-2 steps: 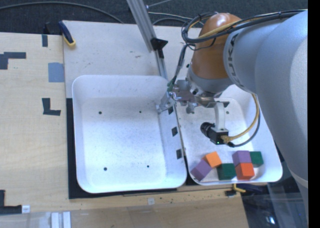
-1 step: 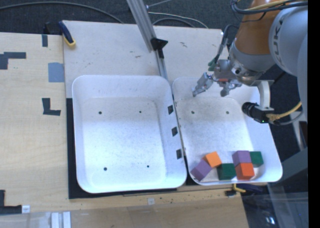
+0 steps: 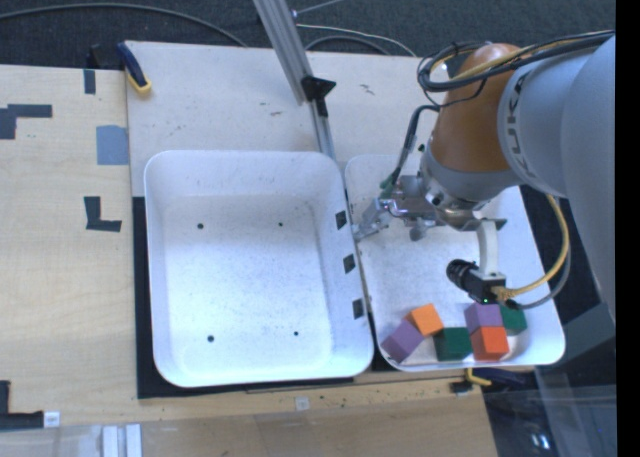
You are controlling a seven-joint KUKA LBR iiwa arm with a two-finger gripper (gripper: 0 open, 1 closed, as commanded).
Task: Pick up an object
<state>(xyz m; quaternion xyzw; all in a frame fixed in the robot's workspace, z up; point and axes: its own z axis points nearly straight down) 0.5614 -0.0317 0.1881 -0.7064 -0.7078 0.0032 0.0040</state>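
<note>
Two bins: shallow white trays side by side on the surface (image 3: 60, 275); left bin (image 3: 170, 245), right bin (image 3: 545, 340).
Arm: grey with an orange band (image 3: 470, 130), reaching in from the right and bent down over the right bin's upper half.
Claw (image 3: 400, 215): seen from above near the wall shared by the two bins; its metal parts point toward the left bin. Whether its fingers are apart or together cannot be told, and no block shows between them.
Blocks: clustered in the lower corner of the right bin, well apart from the claw.
Orange block (image 3: 427, 319): upper left of the cluster.
Purple block (image 3: 402, 340): leftmost, just beside the orange one.
Green block (image 3: 453, 344): lower middle.
Red-orange block (image 3: 490, 342): just right of the green one.
Second purple block (image 3: 484, 315): above the red-orange one.
Second green block (image 3: 514, 320): at the right end, partly hidden.
Metal rail (image 3: 275, 20): slants down from the top toward the bins.
Cables (image 3: 545, 255): loop beside the wrist.
</note>
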